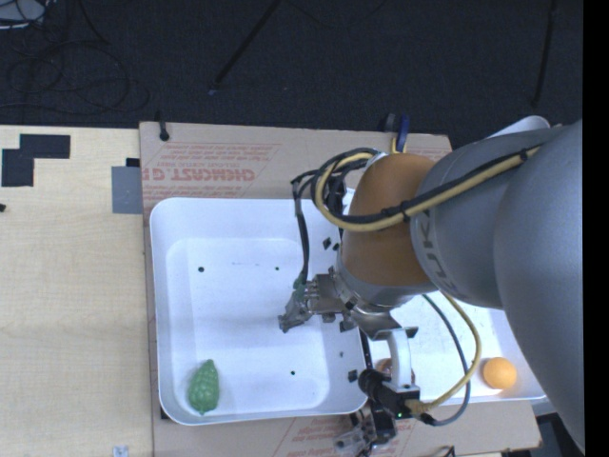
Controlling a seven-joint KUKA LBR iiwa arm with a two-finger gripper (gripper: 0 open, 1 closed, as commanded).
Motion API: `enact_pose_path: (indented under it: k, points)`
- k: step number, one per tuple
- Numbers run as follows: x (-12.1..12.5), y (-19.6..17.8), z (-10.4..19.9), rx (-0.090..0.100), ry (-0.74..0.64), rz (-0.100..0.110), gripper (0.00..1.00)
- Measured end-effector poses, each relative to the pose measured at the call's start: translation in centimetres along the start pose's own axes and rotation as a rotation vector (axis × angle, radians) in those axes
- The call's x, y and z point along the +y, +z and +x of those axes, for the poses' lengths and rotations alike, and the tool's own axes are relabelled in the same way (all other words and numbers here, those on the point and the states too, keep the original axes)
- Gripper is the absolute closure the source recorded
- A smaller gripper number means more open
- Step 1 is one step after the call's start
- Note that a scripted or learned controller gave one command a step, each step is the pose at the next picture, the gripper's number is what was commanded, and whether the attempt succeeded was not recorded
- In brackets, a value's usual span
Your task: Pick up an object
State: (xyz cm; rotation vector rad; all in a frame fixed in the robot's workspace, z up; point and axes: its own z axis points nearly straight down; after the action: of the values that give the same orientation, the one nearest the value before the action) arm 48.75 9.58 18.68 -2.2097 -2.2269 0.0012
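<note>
Since we cannot tell the gripper's (297,314) state, we should centre it above the green object (203,387) before descending.

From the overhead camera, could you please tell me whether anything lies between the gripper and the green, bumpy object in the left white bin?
Nothing visible does. The green, bumpy object lies in the near left corner of the left white bin, and the bin floor between it and the gripper is bare white.
</note>
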Motion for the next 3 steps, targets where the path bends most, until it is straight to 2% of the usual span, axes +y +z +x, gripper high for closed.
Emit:
enact_pose_path:
  k: [1, 2, 3]
  points:
    - [-1.1, -15.3, -1.5, 0.001, 0.007, -0.015, 0.0]
    - [-1.5, -4.8, -11.2, -0.005, 0.017, 0.007, 0.0]
    - [-1.4, 0.3, -7.5, -0.001, 0.006, 0.007, 0.0]
